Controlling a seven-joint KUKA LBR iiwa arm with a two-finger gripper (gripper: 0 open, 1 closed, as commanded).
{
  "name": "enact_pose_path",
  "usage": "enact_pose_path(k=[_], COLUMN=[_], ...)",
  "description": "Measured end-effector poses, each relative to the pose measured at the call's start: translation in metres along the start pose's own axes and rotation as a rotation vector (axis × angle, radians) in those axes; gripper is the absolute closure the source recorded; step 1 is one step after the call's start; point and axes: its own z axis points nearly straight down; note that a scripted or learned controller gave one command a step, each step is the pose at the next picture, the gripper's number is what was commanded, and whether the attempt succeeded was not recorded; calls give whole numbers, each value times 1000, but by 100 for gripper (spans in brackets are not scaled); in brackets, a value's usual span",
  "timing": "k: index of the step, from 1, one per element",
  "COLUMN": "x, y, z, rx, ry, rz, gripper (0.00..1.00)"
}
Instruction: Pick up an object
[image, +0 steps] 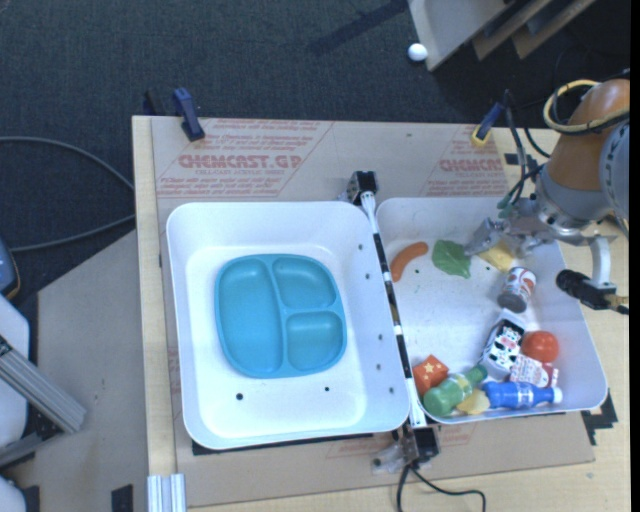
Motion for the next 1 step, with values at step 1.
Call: enact_pose_path(k=[1], x=[-5], y=[-56], z=[4], rx=[-1], ry=[0], rz=[0], gripper=[0])
